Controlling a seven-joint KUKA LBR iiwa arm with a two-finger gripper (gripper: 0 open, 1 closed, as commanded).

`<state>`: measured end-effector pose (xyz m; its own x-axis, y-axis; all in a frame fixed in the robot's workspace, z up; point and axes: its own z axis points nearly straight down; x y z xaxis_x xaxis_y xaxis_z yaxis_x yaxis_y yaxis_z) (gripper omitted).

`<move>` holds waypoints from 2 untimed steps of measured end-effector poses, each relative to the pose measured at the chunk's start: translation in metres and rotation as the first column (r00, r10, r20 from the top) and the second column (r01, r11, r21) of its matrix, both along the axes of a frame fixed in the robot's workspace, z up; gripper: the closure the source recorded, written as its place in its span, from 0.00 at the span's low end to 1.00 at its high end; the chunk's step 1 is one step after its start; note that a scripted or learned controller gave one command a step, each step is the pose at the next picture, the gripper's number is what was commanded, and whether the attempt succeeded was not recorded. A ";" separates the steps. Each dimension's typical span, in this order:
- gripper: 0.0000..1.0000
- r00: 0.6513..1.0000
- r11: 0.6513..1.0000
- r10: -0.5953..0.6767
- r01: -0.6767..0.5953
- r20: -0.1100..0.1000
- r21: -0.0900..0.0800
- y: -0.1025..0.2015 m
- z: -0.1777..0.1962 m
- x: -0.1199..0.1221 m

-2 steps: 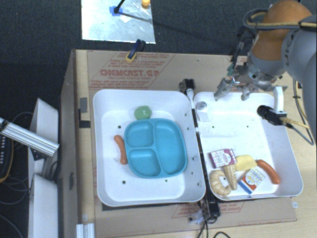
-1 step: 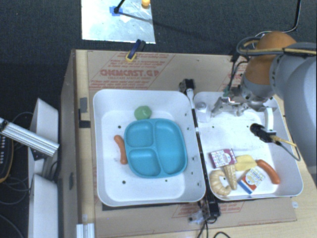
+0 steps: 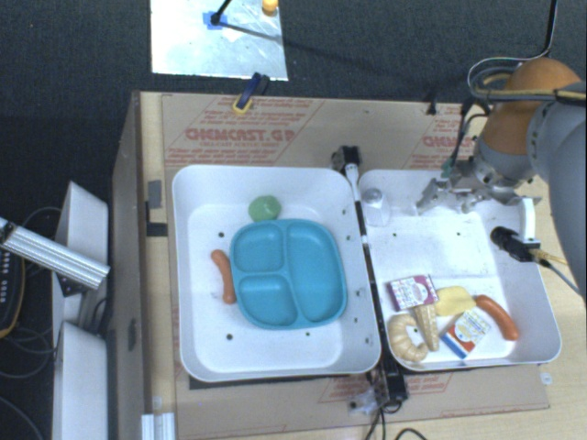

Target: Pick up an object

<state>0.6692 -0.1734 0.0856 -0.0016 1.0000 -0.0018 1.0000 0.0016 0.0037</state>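
Toy foods are lying in a heap at the near end of the right bin (image 3: 431,246): a croissant (image 3: 406,333), an ice cream cone (image 3: 426,324), a purple packet (image 3: 413,291), a yellow piece (image 3: 452,299), a little red and blue box (image 3: 466,330) and a red sausage (image 3: 496,316). All of them are sitting well apart from the fingers (image 3: 448,197), on the side closer to the camera.

The fingers are hanging low over the far end of that bin. They are looking spread apart, with nothing between them. So nothing is being picked up yet. I think choosing a toy, reaching it and squeezing it are all waiting to be done.

Farther from the fingers, past the middle wall, the left bin (image 3: 197,246) is holding a blue plate (image 3: 286,273), a green ball (image 3: 264,208) and an orange sausage (image 3: 223,276).

Red letters on the brown surface (image 3: 238,134) are spelling "CHEMCAST". The words on the packet and box are too small to read.
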 end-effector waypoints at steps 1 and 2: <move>0.00 1.000 1.000 0.000 0.000 -0.001 0.000 -0.034 0.023 -0.025; 0.00 1.000 1.000 -0.001 0.001 0.002 -0.001 -0.034 0.128 -0.055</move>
<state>0.6137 -0.2070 0.2133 -0.0007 1.0000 -0.0025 1.0000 0.0008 0.0061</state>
